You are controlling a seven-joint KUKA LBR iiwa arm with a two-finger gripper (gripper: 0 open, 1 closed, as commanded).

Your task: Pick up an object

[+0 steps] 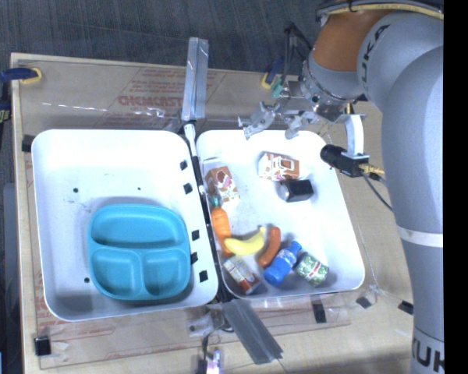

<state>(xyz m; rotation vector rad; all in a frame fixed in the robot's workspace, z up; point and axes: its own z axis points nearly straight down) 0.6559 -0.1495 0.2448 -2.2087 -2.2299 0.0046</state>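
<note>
The pincer point(278, 125) hangs with its two fingers spread apart and nothing between them, over the top rim of the right bin point(337, 209), in the upper middle of the frame. The things to pick lie below it in that bin. A small red-and-white carton point(278, 166) is nearest, just under the pincer, with a black block point(298, 190) touching the carton's lower right. A snack packet point(221, 184) sits by the left wall. At the bottom of the bin a carrot point(220, 223), a banana point(245, 245), a sausage point(271, 245), a blue bottle point(283, 263) and a green can point(312, 269) lie crowded together. The grey arm point(409, 123) runs up the frame's right side and bends left at its orange band point(351, 41). A blue divided tray point(139, 252) fills the lower part of the left bin point(58, 170) on the worktop point(101, 92).
</note>
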